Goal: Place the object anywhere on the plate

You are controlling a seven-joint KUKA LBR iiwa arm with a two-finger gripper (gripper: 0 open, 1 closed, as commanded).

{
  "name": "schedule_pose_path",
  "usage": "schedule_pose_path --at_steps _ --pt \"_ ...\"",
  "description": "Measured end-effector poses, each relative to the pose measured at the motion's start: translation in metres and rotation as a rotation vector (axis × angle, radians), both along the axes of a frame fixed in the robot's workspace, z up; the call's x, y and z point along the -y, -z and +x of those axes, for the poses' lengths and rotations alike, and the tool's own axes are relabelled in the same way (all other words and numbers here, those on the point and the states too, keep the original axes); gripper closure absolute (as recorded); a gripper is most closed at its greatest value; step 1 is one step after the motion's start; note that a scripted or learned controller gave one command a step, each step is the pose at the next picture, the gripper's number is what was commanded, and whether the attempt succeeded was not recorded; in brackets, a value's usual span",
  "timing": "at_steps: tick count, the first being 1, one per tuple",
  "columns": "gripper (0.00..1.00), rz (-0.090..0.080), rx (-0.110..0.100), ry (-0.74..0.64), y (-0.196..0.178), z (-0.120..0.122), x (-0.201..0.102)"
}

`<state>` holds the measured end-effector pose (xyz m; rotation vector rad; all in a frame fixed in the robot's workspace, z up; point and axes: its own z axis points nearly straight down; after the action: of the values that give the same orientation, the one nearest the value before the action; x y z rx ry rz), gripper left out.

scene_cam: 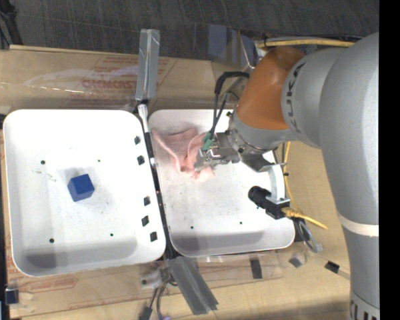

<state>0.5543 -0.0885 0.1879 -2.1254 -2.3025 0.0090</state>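
Pink cloth (176, 148) (partly under end effector (209, 156))

Pink cloth (177, 147) beside gripper (207, 159), right bin (220, 239)

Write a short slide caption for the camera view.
KUKA gripper over pink cloth in right bin; blue cube in left bin.

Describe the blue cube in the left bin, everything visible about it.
The blue cube is a small, solid-looking block, uniformly blue, with a lighter top face and darker sides. It sits flat on the floor of the left bin, left of centre, turned slightly askew to the bin's walls. Nothing touches it apart from the bin floor, and it lies far from the gripper.
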Motion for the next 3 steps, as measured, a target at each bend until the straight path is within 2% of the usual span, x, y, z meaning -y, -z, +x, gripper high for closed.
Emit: schedule_pose_path --at_steps 1,2,3 --pt "1.0 0.0 0.0 -0.006 -0.04 0.001 0.0" --pt "1.0 0.003 -0.002 -0.411 -0.028 0.019 -0.046" --pt "1.0 0.005 0.001 -0.816 -0.03 0.026 -0.101"
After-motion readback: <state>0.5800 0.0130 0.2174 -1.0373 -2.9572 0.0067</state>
